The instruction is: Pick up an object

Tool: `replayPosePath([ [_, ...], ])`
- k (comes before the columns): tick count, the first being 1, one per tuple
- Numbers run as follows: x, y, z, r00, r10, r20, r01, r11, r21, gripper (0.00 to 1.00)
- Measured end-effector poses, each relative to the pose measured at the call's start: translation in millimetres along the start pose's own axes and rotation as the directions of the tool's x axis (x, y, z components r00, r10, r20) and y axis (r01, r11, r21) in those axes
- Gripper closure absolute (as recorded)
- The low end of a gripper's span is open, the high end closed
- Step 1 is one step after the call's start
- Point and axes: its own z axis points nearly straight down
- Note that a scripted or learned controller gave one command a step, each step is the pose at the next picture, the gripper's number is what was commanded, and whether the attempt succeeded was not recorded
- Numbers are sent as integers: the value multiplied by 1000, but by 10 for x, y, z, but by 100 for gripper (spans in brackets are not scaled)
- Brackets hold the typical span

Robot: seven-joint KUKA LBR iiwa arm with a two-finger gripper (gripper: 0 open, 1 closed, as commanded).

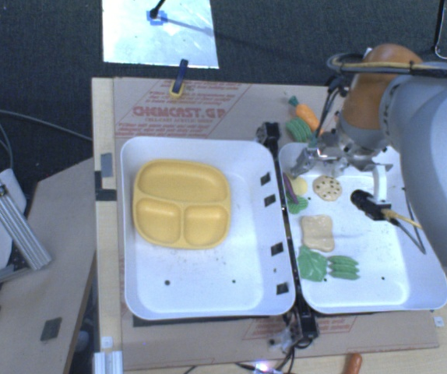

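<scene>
1. Closest to the lens, a small orange stub (352, 361) lies on the tabletop (107, 232) at the lower edge, in front of the right bin (379, 298).
2. Inside that bin's near half, a leafy green toy (311, 265) lies touching a bunch of green bean pods (343, 268) on its right.
3. Just behind them lies a pale bread slice (317, 232), flat on the bin floor.
4. Further back is a round cookie (328, 187) with dark chips. A small pale yellow piece (299, 185) lies beside it on the left, and a green and purple piece (293, 201) lies against the bin's left wall.
5. The gripper (339, 162) hangs over the far part of the right bin, just behind the cookie. I cannot tell whether it is spread wide or drawn narrow. No toy can be seen in its grasp.
6. The grey arm (434, 146) comes in from the right, with its orange band (383, 57) above the bin's far edge.
7. The left bin (200, 287) holds a yellow divided plate (182, 203), lying flat towards its far left.
8. Behind the right bin, outside it, a toy carrot (307, 115) and a green piece (298, 130) lie on the tabletop, touching each other.
9. A blue and yellow item (179, 78) lies at the tabletop's far edge.
</scene>
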Motion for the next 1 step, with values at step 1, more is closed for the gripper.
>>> replayPosePath([
  [1,-7,-18,-100,1000,1,-3,-1,1000,3,100],
])
